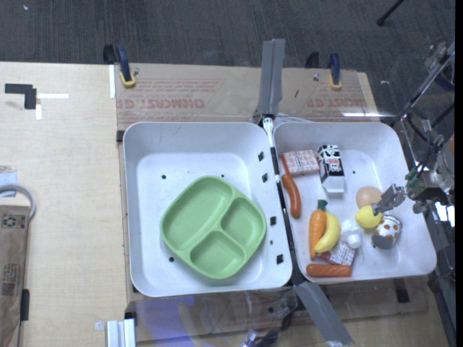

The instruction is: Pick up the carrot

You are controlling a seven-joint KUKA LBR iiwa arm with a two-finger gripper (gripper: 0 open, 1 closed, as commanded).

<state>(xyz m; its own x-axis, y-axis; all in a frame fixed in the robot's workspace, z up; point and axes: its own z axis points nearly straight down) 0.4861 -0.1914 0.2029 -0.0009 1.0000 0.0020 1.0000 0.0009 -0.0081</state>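
The carrot point(317, 227) is orange with a green top. It lies in the right bin point(405, 157), left of centre, with its tip toward the front. A yellow banana point(330, 233) rests against its right side. My gripper point(391, 199) comes in from the right edge and hovers over the right part of that bin, by a yellow lemon point(367, 217). It is well to the right of the carrot and nothing shows in its grasp.
Around the carrot in the right bin are a red sausage point(291, 194), a second sausage point(329, 270), a milk carton point(331, 169), a cracker box point(300, 162), a peach-coloured ball point(368, 195) and a speckled toy point(387, 232). The left bin holds a green divided plate point(213, 227).
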